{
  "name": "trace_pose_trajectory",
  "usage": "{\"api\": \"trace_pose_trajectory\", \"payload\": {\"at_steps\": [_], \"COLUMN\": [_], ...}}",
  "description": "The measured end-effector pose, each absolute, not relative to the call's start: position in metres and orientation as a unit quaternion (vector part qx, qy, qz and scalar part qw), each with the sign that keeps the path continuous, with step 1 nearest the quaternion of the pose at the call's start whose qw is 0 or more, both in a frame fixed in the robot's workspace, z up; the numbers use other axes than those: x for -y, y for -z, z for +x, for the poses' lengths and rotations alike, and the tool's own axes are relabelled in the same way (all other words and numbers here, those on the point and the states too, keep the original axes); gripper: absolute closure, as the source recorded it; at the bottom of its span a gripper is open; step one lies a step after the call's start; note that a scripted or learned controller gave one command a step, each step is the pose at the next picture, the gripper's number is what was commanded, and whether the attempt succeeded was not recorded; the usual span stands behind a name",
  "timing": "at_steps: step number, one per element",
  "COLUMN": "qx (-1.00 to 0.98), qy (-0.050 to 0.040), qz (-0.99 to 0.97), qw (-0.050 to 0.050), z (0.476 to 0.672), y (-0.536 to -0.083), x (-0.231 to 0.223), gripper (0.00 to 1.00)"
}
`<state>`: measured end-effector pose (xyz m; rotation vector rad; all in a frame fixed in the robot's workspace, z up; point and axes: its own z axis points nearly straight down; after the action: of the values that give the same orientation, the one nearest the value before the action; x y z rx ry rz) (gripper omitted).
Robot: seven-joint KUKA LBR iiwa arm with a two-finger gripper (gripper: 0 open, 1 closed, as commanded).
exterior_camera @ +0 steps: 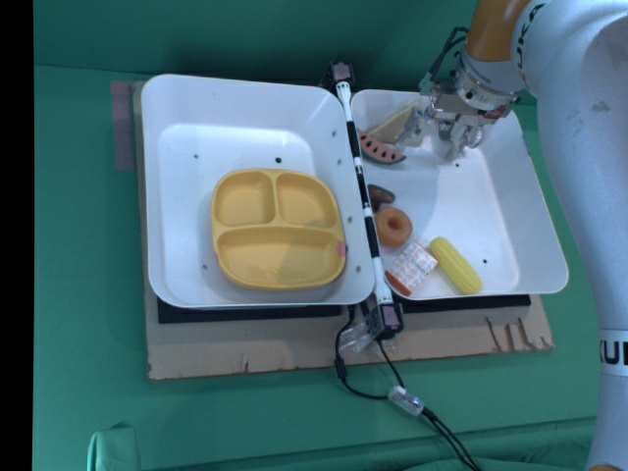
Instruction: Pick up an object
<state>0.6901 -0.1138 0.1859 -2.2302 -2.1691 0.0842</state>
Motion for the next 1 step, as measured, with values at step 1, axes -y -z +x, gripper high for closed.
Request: {"api": "trace_pose_trajectory", "payload": {"at_steps": [1], "qx": [0.697], "qy": [-0.0274], "qz": [-0.717], "qw": [0.014], "z": [0.6901], "y": [-0.1859], "x": [0.1134], "gripper": [0.00]}}
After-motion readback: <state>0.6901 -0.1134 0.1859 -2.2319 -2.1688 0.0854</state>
